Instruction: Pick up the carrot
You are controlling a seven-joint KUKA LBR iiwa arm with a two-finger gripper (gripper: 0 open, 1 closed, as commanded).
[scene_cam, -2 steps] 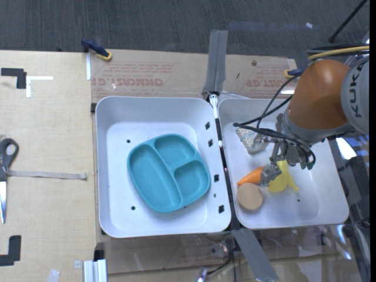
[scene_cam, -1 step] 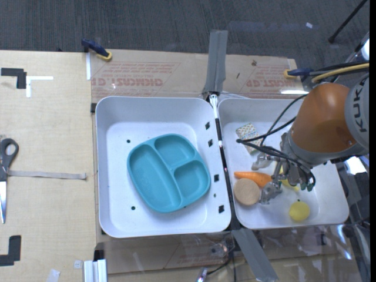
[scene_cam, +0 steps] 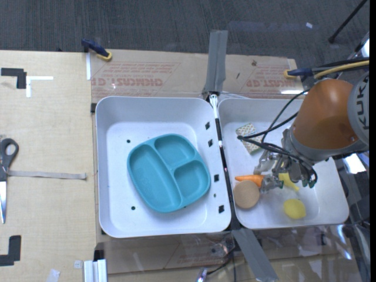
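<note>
The small orange carrot (scene_cam: 248,180) lies in the right white bin (scene_cam: 329,215), just far of a round tan potato-like ball (scene_cam: 246,195). The two-finger gripper (scene_cam: 267,178) sits at the carrot's right end; finger opening cannot be determined. A yellow lemon (scene_cam: 295,208) lies nearer, right.

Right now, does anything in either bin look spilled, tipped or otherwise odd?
Nothing stands out. The blue plate lies flat in the left bin; the carrot, a brown ball and a lemon lie loose in the right bin.
</note>
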